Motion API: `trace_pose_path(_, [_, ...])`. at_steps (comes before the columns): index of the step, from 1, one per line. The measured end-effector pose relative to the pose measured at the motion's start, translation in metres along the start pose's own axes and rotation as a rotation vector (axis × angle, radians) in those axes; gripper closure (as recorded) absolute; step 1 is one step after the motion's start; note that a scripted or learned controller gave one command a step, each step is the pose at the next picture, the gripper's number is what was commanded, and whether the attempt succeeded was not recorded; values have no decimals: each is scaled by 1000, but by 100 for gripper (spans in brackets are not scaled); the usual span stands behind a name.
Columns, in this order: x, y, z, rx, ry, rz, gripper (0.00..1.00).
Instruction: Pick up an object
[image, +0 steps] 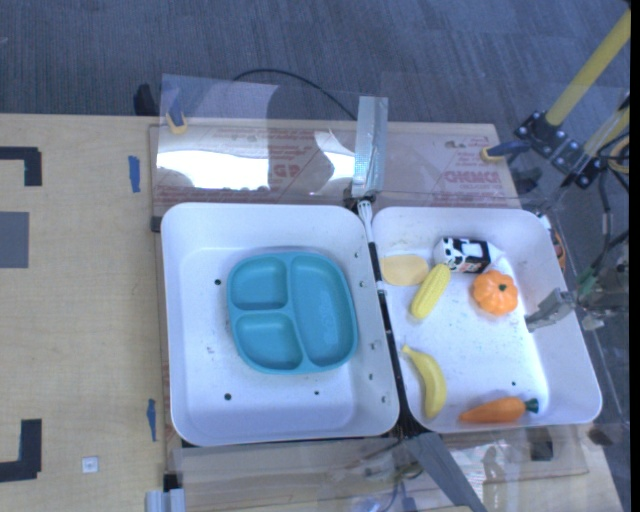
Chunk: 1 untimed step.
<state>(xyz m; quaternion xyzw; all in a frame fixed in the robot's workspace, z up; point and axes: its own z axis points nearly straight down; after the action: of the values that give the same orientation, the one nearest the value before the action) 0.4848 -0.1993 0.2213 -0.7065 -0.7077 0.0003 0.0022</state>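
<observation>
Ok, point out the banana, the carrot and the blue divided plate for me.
banana (431, 381), camera view, middle of its yellow curve.
carrot (493, 410), camera view, middle of its orange body.
blue divided plate (327, 308), camera view, floor of its large right compartment.

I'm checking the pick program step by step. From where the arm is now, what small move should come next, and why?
Probably a short move left and down toward the pumpkin. The pincer sits at the right bin's right rim with nothing visibly between its fingers, and the pumpkin is the nearest toy, standing apart from the cow and corn.
</observation>
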Motion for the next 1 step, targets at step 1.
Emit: trace_pose_path(1, [0,79,104,6,-1,23,0])
